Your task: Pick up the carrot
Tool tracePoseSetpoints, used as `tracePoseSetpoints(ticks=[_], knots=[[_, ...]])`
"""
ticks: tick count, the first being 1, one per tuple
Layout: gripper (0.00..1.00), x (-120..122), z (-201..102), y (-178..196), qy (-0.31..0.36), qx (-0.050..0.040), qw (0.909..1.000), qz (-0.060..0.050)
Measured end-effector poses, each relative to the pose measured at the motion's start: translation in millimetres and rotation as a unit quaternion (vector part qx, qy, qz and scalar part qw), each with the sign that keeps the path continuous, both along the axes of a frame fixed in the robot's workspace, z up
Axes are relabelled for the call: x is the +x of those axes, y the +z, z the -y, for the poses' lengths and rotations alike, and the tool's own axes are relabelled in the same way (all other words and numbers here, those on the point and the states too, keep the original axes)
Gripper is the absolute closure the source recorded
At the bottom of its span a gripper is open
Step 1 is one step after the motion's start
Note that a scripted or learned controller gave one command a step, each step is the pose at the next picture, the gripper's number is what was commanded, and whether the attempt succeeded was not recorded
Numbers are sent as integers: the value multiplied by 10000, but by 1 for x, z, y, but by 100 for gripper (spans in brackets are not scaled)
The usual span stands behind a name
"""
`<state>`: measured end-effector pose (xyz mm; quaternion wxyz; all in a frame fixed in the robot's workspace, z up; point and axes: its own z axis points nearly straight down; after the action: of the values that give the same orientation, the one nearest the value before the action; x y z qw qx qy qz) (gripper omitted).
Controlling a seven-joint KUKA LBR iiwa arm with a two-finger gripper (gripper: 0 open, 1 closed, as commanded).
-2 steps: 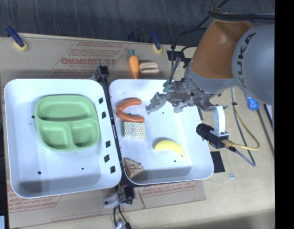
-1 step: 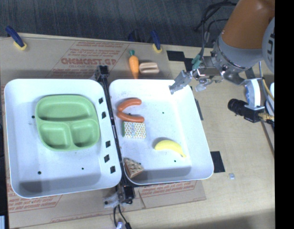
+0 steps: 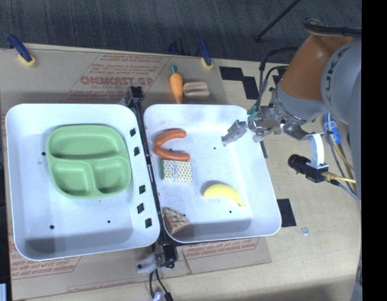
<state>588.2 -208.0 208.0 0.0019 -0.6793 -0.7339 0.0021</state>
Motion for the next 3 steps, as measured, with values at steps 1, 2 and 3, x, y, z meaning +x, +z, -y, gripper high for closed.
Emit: tracePoseSetpoints(ticks=[1,2,3], knots=[[0,-74,3,-31,-1550,4,9879,-3],[0,-112,-10,-117,-804,9,9968,10],[0,-66,-74,12,-1006,5,9949,25]])
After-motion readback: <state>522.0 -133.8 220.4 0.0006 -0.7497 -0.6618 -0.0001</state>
